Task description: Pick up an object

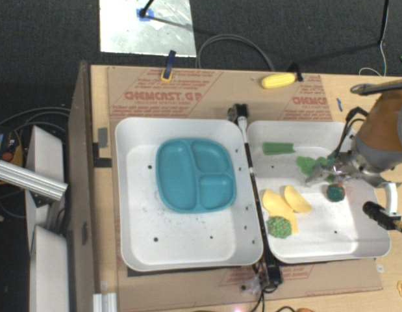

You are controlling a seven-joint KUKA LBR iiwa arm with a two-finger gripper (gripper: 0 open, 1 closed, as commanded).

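Green bumpy ball (279, 226) and yellow pieces (285, 201) sit near the right bin's (366, 242) front-left corner, left bin (136, 239) has a blue tray (195, 175), gripper (327, 174) state: can't tell.

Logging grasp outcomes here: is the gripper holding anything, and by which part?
Cannot tell: the gripper sits low among the green pieces, fingertips unclear.

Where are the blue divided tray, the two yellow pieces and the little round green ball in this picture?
blue divided tray (195, 175): camera view, its middle ridge, left bin.
yellow pieces (285, 201): camera view, where the two meet, right bin.
round green ball (335, 192): camera view, its top, beside the gripper (321, 173).
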